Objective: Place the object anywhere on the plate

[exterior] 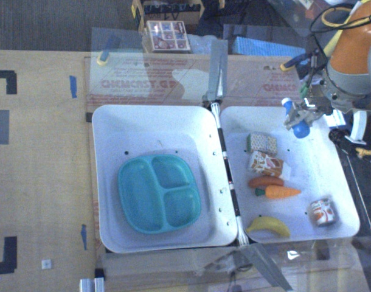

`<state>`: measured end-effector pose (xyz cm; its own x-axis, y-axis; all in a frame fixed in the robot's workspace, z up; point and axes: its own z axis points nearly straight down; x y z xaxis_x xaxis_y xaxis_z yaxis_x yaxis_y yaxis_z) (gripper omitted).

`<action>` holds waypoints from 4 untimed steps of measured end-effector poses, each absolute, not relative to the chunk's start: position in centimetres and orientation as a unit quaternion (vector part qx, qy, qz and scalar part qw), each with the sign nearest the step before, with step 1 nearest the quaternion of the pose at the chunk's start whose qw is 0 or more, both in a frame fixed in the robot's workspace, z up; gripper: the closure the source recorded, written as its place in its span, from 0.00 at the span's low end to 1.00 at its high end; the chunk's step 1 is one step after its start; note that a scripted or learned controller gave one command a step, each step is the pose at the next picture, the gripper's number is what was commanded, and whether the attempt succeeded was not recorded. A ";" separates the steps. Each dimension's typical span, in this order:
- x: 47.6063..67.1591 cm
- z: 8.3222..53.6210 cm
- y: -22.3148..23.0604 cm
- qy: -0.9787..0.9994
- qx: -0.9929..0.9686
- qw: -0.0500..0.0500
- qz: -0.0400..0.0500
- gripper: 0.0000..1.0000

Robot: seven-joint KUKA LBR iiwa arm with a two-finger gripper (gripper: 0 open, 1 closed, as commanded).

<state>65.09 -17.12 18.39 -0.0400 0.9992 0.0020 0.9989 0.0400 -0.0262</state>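
A teal plate (160,192) with three compartments lies in the left bin (112,132). The right bin (337,169) holds a small greenish box (262,143), a patterned snack packet (266,163), two carrots (277,188) lying side by side, a banana (269,225) at the front and a small can (322,212) at the front right. My gripper (297,118) hangs over the far part of the right bin, above and to the right of the greenish box, apart from all the objects. Blue parts show at its tip.
The raised divider (225,169) between the two bins runs front to back. A clear panel and a cardboard box (167,8) stand behind the bins. Cables trail along the right side near the arm (353,53).
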 end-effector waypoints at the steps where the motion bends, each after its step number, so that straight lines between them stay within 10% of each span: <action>1: 58.1 23.3 -9.5 -0.773 -0.634 0.000 0.000 1.00; 2: 53.4 27.5 -0.8 -0.757 -0.654 0.001 0.000 1.00; 3: 54.4 22.4 7.6 -0.804 -0.594 0.001 0.001 1.00; 4: 51.5 12.6 13.3 -0.837 -0.547 -0.001 -0.002 1.00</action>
<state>51.46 13.29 12.62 -0.4010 0.9161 0.0005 0.9161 0.4010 0.0054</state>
